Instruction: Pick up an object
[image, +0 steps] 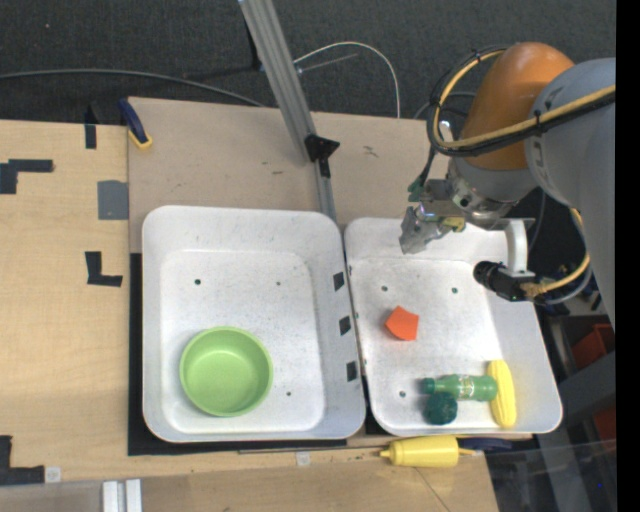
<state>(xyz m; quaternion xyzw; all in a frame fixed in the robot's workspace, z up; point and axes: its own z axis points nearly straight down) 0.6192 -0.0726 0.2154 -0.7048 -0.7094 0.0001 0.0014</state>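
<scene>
In the right bin (520, 330) an orange block (402, 323) lies near the middle. At the bin's front sit a green bottle (458, 387), a dark green lump (439, 408) under it, and a yellow banana-like piece (502, 392) at its right end. My gripper (420, 235) hangs over the far left corner of the right bin, well behind the orange block, with nothing visibly between its fingers. The left bin (180, 240) holds a green bowl (226, 371) at its front left.
A yellow bottle-like object (425, 452) lies on the bench just outside the right bin's front edge. A grey metal pole (290, 90) slants down to the gap between the bins. Cables loop behind the arm at the back right.
</scene>
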